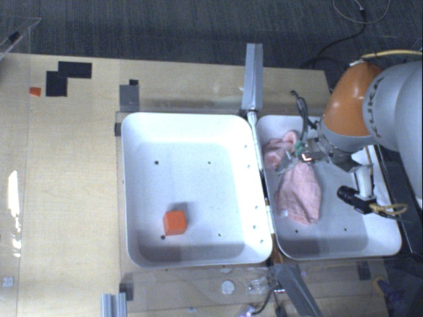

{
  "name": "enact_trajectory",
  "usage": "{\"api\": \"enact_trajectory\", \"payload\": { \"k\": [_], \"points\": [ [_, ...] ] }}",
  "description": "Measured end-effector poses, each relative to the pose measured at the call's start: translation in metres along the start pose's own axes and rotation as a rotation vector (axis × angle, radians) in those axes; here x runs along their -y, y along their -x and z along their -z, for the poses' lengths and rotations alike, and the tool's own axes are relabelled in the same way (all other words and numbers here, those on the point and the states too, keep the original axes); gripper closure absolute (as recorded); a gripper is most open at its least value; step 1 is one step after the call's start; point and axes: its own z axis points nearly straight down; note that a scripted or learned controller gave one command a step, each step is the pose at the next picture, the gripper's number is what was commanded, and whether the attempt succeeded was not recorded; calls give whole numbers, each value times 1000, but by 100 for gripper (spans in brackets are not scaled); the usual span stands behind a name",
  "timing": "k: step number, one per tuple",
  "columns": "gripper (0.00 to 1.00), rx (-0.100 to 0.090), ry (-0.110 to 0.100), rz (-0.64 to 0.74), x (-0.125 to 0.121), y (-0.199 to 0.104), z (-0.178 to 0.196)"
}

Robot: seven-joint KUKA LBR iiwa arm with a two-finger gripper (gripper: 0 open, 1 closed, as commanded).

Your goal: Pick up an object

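Observation:
A pink cloth lies crumpled in the right bin, stretching from the bin's upper left corner toward its middle. My gripper is low over the upper part of this cloth, touching or nearly touching it, with the grey arm and its orange band reaching in from the right. The cloth's top fold bunches up just left of the gripper. A small orange cube sits in the left bin, near its lower left.
A grey upright post stands at the back between the two bins. Black cable and a black fitting hang from the arm over the right bin's right side. Black and orange markers lie on the bench at far left.

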Motion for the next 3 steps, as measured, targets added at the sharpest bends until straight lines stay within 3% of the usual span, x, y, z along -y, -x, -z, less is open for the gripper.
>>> {"api": "enact_trajectory", "payload": {
  "k": [1,2,3],
  "points": [
    [0,3,0,53,53,15,2],
    [0,3,0,53,53,15,2],
    [0,1,-1,4,24,5,1]
  ]
}}
